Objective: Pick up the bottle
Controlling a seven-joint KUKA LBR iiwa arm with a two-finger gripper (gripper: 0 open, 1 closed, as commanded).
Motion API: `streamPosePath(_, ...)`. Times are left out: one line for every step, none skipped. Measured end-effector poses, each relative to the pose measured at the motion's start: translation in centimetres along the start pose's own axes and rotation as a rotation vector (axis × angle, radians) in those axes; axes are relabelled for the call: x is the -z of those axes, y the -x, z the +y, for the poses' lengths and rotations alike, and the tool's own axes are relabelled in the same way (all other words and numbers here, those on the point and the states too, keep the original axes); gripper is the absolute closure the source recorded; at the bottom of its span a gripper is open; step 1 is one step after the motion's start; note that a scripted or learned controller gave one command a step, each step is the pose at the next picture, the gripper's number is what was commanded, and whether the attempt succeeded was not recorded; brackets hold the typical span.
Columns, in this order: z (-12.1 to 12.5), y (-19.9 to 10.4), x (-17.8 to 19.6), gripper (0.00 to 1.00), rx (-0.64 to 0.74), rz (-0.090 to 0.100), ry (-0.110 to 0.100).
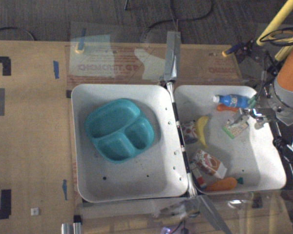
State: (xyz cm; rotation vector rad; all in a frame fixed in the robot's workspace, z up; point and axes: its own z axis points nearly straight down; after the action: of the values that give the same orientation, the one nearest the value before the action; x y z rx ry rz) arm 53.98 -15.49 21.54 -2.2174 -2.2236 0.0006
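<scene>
The bottle [233,100] is blue with a white cap and lies on its side at the far edge of the right bin [263,165], cap pointing left. My gripper [250,115] hangs over the right side of that bin, just to the right of and below the bottle's base. The grey arm with its orange band [289,77] comes in from the right edge. A small green and white packet [236,129] lies just to the lower left of the gripper.
The right bin also holds a thin orange item [226,108] beside the bottle, a banana [202,129], a small can [189,131], a carton [209,164] and a carrot [222,184]. A teal divided plate [119,129] lies in the left bin [88,179].
</scene>
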Motion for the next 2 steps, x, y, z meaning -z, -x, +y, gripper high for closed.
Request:
streamPosePath(5.1,1.0,-11.3,0.00,0.026,-0.004,0.018)
streamPosePath(5.1,1.4,-10.2,1.00,0.021,-0.010,0.023)
